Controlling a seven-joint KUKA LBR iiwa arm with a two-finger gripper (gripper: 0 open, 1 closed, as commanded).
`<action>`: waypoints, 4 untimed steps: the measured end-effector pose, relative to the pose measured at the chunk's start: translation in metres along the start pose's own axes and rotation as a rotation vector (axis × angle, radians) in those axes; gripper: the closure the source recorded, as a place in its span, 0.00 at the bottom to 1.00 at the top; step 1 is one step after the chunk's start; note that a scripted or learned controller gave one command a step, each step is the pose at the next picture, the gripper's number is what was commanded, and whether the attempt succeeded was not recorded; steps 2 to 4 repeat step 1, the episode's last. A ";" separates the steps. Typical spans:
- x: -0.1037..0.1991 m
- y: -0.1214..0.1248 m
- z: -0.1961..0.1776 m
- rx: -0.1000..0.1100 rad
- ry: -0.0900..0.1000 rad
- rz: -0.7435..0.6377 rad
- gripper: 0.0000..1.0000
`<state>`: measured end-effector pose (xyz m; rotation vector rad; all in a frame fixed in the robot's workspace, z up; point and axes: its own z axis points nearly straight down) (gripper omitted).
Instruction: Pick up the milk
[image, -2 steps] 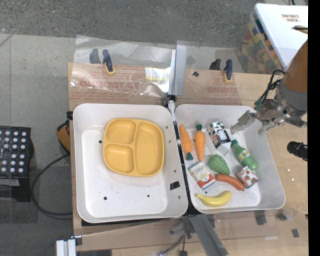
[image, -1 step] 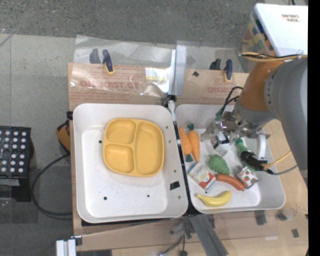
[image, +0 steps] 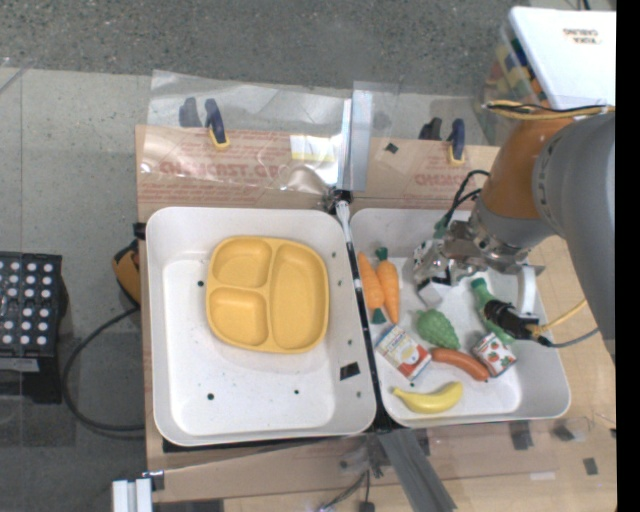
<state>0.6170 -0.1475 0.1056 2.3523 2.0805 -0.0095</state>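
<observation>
My gripper (image: 437, 272) hovers in the right bin (image: 545, 395), its grip state unclear, while the milk (image: 403, 352) lies crowded by carrots (image: 378, 285), banana (image: 430, 397) and hotdog (image: 462, 362), so I risk grabbing a neighbour.

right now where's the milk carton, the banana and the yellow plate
milk carton (image: 402, 350), camera view, on its printed front face
banana (image: 430, 398), camera view, on the middle of its curve
yellow plate (image: 268, 293), camera view, on the ridge between its compartments
</observation>
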 end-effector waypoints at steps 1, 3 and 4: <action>0.056 0.003 -0.093 -0.002 0.004 -0.050 1.00; 0.056 0.003 -0.093 -0.002 0.004 -0.050 1.00; 0.056 0.003 -0.093 -0.002 0.004 -0.050 1.00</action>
